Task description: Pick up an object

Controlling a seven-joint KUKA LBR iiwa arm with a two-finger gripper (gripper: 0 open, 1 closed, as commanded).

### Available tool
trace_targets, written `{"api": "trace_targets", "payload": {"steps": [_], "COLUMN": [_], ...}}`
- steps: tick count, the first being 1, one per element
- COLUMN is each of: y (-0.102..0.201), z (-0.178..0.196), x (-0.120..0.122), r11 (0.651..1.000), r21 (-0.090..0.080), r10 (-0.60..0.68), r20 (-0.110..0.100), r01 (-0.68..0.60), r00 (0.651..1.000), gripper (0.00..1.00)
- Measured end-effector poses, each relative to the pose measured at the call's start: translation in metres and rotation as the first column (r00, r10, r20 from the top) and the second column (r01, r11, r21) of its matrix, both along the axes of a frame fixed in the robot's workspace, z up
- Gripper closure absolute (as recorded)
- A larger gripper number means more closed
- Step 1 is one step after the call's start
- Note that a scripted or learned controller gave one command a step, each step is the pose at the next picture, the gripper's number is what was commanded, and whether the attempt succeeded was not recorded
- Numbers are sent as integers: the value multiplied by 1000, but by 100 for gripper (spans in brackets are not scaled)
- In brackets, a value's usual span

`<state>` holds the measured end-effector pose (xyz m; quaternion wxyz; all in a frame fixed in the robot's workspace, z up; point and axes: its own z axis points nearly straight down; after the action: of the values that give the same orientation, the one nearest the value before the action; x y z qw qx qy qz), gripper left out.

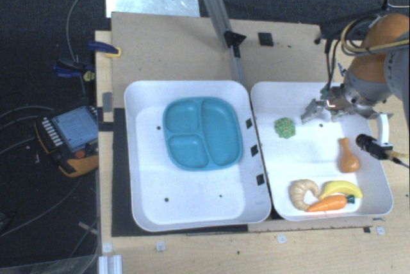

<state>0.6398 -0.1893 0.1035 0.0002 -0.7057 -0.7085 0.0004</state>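
Carrot (328, 203), banana (341, 188) and a pale croissant-like pastry (302, 193) lie well below the end effector (318, 111); broccoli (285, 127) sits near its left, an orange pear-shaped toy (348, 156) below-right. Whether it is spread I cannot tell. Nothing looks lifted; the pick seems undone.

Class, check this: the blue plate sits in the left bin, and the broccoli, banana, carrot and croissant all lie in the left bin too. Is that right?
No. The plate is in the left bin, but the camera view shows the broccoli, banana, carrot and croissant in the right bin.
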Motion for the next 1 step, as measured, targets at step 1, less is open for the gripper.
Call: {"api": "trace_targets", "payload": {"steps": [1], "y": [0], "z": [14], "x": [2], "r11": [1000], "r21": [-2], "r10": [2], "r20": [6], "r01": [-2], "r00": [1000], "gripper": [100]}}
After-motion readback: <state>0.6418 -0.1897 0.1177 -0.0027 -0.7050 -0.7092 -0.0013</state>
